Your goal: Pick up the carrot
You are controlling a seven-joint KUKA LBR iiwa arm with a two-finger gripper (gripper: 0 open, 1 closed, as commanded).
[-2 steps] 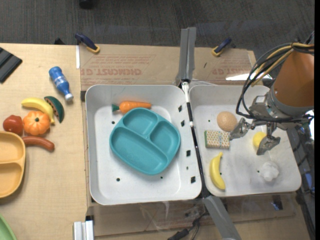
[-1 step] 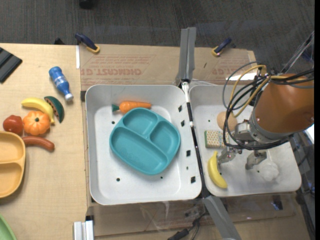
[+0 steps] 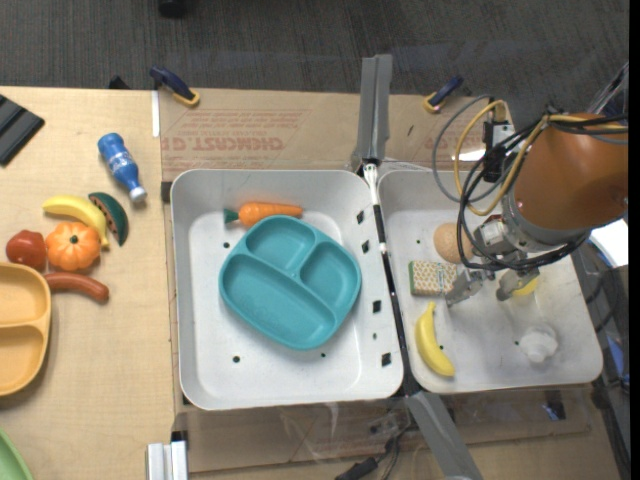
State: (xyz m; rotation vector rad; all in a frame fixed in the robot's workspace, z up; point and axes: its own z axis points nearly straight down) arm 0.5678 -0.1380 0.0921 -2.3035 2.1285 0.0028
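The carrot, orange with a green top, lies on its side in the left bin, touching the far edge of a teal divided plate. My gripper hangs low in the right bin, far to the right of the carrot, pointing down at the bin floor. Its fingers are spread open with bare white floor between them. The grey arm with its orange band and looping cables rises above it.
In the right bin lie a speckled cracker, a beige egg, a banana, a small yellow piece and a white object. On the bench to the left are a blue bottle, toy fruit and a yellow tray.
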